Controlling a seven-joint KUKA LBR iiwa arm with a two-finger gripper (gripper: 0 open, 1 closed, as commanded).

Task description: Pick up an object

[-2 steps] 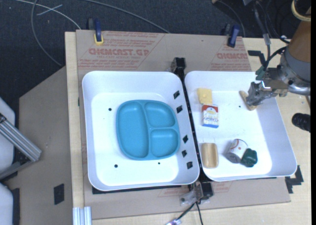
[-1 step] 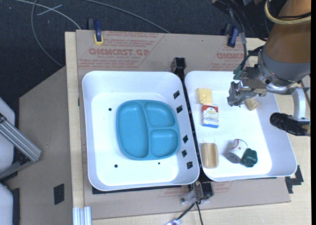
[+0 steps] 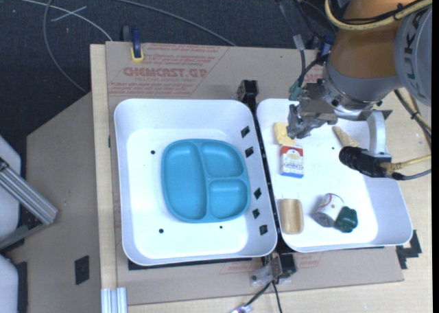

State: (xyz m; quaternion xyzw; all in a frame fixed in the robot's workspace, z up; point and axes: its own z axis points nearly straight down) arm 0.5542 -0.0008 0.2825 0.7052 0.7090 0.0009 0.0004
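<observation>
Several small items lie loose in the right bin [image 3: 394, 226] for picking; the pincer [image 3: 299, 125] hangs low over a yellow block [image 3: 281, 133], its opening impossible to tell.

From my remote station, the arm [image 3: 374, 30] is cut off by the top and right edges, so I see none of it past the orange band. The gripper [image 3: 300, 125] is dark and seen from above; I cannot make out how its fingers stand. It covers part of the yellow block [image 3: 280, 133] beneath it, and the arm hides the far part of the right bin [image 3: 394, 226]. The print on the small carton [image 3: 292, 160] is too small to read. The round white and green item [image 3: 336, 213] is too blurred to identify. The metal rail [image 3: 24, 195] runs off the left edge.
</observation>
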